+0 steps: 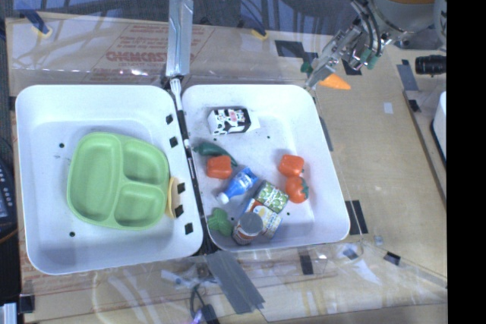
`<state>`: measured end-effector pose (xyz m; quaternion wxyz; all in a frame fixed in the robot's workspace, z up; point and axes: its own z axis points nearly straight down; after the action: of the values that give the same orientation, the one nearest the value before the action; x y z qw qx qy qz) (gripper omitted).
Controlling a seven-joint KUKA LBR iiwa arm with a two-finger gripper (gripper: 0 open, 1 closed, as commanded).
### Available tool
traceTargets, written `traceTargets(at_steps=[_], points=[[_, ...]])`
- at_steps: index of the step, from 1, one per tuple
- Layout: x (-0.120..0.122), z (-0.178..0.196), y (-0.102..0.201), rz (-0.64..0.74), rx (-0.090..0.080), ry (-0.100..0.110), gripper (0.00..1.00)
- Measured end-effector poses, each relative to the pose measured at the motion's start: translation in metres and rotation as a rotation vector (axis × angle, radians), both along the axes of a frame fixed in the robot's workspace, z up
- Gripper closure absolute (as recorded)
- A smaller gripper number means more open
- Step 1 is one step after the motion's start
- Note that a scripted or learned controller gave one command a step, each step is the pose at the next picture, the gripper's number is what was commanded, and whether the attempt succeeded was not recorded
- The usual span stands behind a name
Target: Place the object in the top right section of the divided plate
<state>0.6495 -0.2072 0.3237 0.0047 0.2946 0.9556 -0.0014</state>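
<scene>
Green divided plate sits in the left bin. Right bin has a cow-print carton, a blue bottle, and a can, labels too blurry to read. Up right, the gripper looks clamped on an orange carrot-like piece, outside the bins.

Two bins sat side by side on the counter. Left bin held the divided plate, roughly centred. Right bin held the clutter: carton toward the back, two peppers at right, bottle mid, can at front edge. Gripper hung beyond the right bin's back-right corner, outside both bins.
</scene>
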Motion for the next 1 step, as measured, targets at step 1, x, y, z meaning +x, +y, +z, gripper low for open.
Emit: traceTargets(at_steps=[1], points=[[-0.0043,0.0112,-0.0014,0.061,0.002,0.004,1.0]])
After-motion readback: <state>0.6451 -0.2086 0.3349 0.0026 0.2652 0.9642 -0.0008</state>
